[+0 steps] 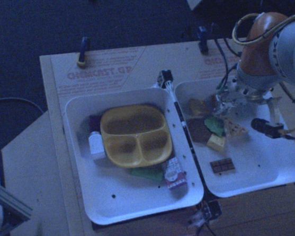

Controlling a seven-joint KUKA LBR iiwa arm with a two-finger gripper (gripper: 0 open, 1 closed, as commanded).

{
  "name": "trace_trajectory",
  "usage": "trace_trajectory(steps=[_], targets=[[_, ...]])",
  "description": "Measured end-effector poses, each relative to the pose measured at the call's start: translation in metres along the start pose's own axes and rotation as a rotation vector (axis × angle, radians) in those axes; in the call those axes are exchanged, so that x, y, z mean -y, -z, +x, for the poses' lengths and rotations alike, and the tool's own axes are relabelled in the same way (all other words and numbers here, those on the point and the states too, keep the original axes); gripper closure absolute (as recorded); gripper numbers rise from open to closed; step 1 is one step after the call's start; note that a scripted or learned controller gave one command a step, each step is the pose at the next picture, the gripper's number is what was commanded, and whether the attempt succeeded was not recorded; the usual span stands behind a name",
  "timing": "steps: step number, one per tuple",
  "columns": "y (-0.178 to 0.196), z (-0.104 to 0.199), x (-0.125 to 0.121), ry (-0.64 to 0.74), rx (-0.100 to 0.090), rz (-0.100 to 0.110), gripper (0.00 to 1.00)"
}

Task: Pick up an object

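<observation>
The room is dim and bluish. On the wooden surface (61, 152) sit two shallow white bins side by side. The left bin (88, 202) holds a yellow divided plate (135, 135) near its middle. At the plate's 9 o'clock a small white bottle (96, 144) stands just beside it, with something dark behind that I cannot make out. At the plate's 5 o'clock a small carton (173, 173) lies close to the bin's right wall, and a green leaf-like piece (146, 172) pokes out from under the plate's lower edge.

The arm (272, 46), grey with an orange band, comes in from 3 o'clock and bends down over the right bin (261, 173). Its claw (221, 104) hangs low over the upper left part of that bin, amid a cluster of small things: a brown lump (197, 106), a green piece (214, 125), a yellow block (216, 142), a dark flat patch (197, 130) and a wedge-shaped slice (235, 128). I cannot tell how the claw stands, nor whether it grips anything. A chocolate bar (222, 165) lies apart at 6 o'clock from the cluster.
</observation>
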State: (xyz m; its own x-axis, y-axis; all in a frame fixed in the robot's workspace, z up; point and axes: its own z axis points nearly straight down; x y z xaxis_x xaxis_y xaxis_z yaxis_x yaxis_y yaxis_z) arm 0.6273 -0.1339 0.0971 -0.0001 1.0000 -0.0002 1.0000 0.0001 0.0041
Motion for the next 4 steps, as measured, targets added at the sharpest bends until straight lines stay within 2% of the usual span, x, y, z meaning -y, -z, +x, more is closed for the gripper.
trace_trajectory(steps=[1, 2, 3, 4], targets=[[0.059, 0.005, 0.006, 0.001, 0.001, -0.003, 1.00], [0.105, 0.011, 0.001, 0.002, 0.002, -0.004, 1.00], [0.129, 0.011, 0.000, 0.001, 0.001, -0.001, 1.00], [0.140, 0.062, 0.016, 0.005, -0.003, 0.005, 1.00]])
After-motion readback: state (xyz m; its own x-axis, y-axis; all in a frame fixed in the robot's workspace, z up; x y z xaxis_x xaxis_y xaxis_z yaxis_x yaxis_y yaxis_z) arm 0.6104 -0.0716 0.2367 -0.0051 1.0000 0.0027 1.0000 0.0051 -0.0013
